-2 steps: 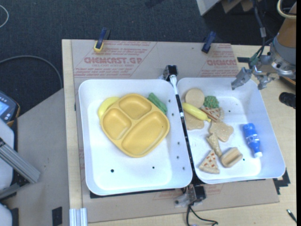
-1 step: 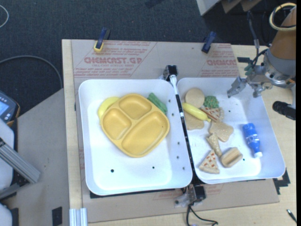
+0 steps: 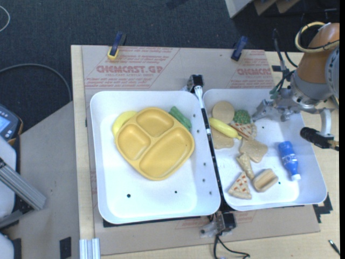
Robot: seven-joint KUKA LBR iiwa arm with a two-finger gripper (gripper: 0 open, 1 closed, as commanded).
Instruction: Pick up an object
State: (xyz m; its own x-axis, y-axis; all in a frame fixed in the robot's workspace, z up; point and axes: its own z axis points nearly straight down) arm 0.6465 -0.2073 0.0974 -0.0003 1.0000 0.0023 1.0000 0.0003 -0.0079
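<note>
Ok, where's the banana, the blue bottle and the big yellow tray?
banana (image 3: 223, 128): camera view, right bin, the middle of its yellow body.
blue bottle (image 3: 288, 158): camera view, right bin, the middle of its blue body.
yellow tray (image 3: 161, 155): camera view, left bin, the floor of its largest compartment.

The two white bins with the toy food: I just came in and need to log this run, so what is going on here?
A grey robot arm reaches in from the right, its gripper low over the back of the right bin, near the broccoli piece. Nothing shows between its fingers, so no pick has happened yet. That bin also has a banana, pizza slices, bread pieces and a blue bottle. The left bin holds a yellow divided tray.
</note>
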